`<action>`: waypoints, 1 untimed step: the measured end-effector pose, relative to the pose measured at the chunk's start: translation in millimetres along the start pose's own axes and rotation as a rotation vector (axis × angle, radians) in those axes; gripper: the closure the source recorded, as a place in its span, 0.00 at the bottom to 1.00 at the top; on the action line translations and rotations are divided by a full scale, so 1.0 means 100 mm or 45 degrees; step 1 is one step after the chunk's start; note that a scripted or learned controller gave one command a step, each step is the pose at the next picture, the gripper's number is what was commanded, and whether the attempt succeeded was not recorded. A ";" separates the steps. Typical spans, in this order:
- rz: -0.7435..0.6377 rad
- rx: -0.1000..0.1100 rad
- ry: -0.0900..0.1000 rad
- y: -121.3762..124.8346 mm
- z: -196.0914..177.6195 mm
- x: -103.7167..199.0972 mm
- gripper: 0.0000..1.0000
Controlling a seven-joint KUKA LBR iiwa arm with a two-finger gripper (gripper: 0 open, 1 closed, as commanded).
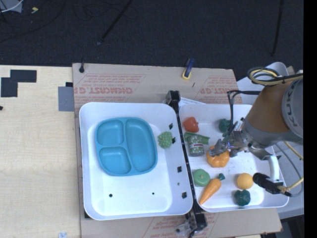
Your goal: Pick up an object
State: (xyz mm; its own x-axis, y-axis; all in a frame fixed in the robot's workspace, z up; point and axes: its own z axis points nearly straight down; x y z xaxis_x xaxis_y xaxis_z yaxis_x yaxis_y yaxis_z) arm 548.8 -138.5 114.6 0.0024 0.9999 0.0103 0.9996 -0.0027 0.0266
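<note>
My gripper point(224, 146) hangs low over the right bin point(257, 205), right above an orange bell pepper point(218, 159) and touching or nearly touching its top. A green packet point(196, 144) lies just left of the pepper and a red vegetable point(190, 125) sits behind that. Near the bin's front are a carrot point(210, 190), a round green piece point(201, 176), an orange fruit point(244, 181) and a dark green item point(242, 197). A teal item point(225, 125) lies behind the gripper, partly hidden by the arm.
The left bin point(129, 205) holds a blue divided plate point(125, 146) and a small broccoli point(165, 140) by its right wall. A black divider point(181, 157) separates the bins. The arm's body point(272, 115) covers the right bin's back right corner.
</note>
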 end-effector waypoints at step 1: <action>-0.005 0.032 -0.014 0.12 -0.52 -0.03 1.00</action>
State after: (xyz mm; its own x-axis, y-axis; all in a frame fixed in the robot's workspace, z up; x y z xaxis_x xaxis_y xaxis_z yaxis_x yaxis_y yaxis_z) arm 559.3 -142.4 166.8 -0.0010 1.0000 -0.0008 1.0000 0.0010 0.0017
